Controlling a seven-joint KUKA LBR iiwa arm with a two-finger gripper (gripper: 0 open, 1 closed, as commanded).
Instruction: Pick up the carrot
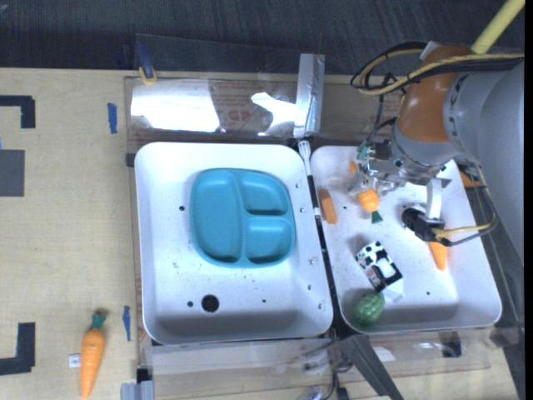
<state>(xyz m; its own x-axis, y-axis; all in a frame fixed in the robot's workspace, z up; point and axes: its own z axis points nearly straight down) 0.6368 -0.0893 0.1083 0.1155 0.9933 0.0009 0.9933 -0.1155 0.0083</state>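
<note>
Hovering over the far half of the right bin [468, 300]: gripper [375, 177], state of jaws cannot be told. Carrot [368, 199]: small, inside that bin, toward its far-left quarter, directly under the gripper. Whether it is grasped or lies on the bin floor is unclear. Long axis roughly far-to-near, with the green top toward the bin's near wall, slanting slightly right. Judged remaining: a confirmed grip and lift.

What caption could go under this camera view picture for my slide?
Robot gripper hovers over the right bin with a small carrot at its tip; a blue plate sits in the left bin.
</note>
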